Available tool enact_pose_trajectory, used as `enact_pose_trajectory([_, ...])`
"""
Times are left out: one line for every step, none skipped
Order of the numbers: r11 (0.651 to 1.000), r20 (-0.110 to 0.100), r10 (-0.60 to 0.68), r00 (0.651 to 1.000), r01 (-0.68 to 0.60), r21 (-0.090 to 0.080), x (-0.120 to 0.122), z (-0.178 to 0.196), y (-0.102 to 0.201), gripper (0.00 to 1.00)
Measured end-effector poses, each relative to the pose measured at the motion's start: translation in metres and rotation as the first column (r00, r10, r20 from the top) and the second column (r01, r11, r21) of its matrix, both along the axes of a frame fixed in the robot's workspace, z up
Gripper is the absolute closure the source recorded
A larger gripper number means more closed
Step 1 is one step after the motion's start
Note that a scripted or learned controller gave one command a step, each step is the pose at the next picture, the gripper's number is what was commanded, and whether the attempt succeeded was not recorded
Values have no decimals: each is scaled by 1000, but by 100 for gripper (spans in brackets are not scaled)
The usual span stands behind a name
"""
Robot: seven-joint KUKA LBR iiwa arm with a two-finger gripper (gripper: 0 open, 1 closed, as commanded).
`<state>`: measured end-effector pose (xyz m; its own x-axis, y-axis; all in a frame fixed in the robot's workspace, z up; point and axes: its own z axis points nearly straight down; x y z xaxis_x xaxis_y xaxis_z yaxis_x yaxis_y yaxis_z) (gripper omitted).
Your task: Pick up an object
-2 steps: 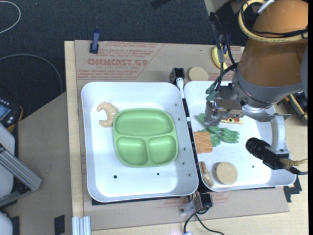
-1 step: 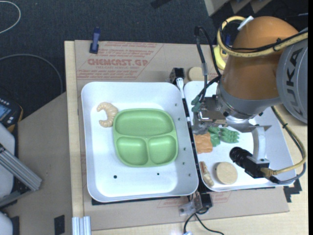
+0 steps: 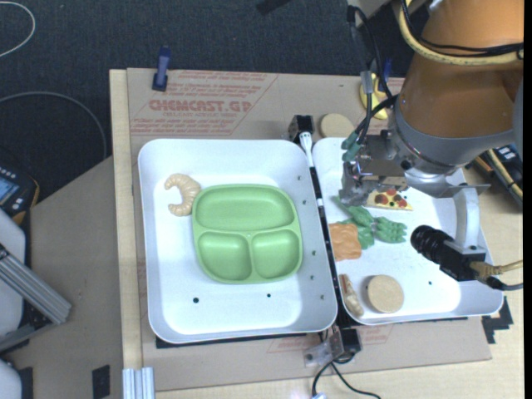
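Claw [image 3: 359, 191] low over pizza slice [image 3: 387, 199], right bin [image 3: 474, 304]

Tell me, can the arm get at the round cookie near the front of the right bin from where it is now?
Probably yes. The cookie lies flat with open bin floor around it; just a small piece sits close on its left. The end effector hangs over the pizza slice farther back, with nothing tall between.

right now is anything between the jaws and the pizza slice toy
Nothing visible is. The gripper hangs at the right bin's far left corner, and the pizza slice toy lies just beside it on bare floor; the green toy lies nearer the camera.
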<state>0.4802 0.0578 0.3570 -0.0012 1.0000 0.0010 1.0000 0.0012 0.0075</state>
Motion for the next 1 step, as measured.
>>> enact_pose_trajectory([1000,-14,-6,1000,6,-2,-2,-54,-33,100])
